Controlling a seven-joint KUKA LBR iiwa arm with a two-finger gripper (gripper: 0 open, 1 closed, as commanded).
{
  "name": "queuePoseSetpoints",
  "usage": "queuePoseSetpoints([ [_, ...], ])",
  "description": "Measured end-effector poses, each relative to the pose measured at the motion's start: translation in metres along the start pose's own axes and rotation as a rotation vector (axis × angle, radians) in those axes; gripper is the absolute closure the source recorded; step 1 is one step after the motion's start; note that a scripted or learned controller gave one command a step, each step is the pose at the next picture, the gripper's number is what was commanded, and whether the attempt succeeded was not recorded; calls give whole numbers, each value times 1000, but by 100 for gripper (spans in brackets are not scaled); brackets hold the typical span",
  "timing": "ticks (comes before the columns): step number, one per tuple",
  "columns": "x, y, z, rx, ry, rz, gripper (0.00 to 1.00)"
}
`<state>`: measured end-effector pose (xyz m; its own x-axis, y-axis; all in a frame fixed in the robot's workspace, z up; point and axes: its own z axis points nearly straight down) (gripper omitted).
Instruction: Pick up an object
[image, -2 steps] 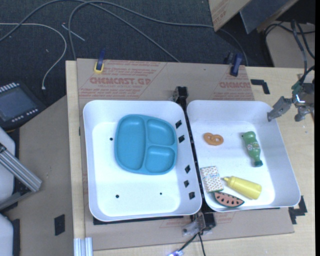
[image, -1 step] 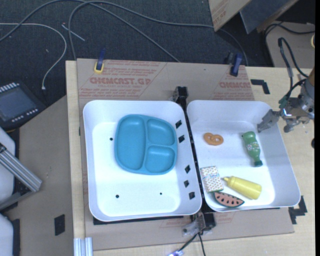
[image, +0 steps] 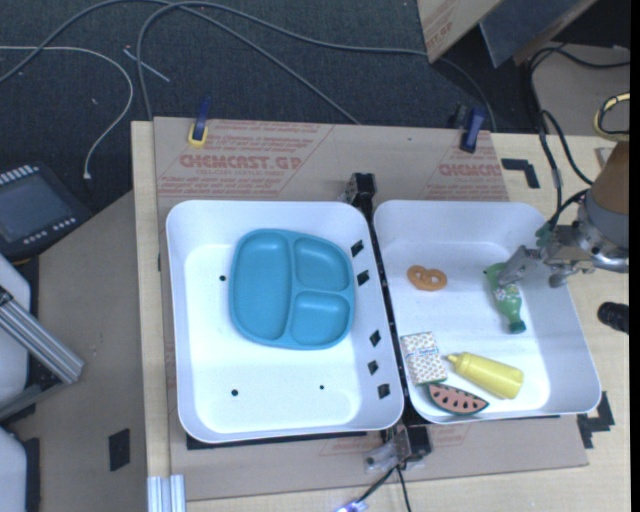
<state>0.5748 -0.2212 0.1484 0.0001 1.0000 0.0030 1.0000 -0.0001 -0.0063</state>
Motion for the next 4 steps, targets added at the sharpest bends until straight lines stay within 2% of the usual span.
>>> queuePoseSetpoints([
  [1,5,6,45,-1,0,-2,0],
  [2,3,9,28,-13,-4,-2,100],
  [4,0,14,-103,-16,-6,-2,100],
])
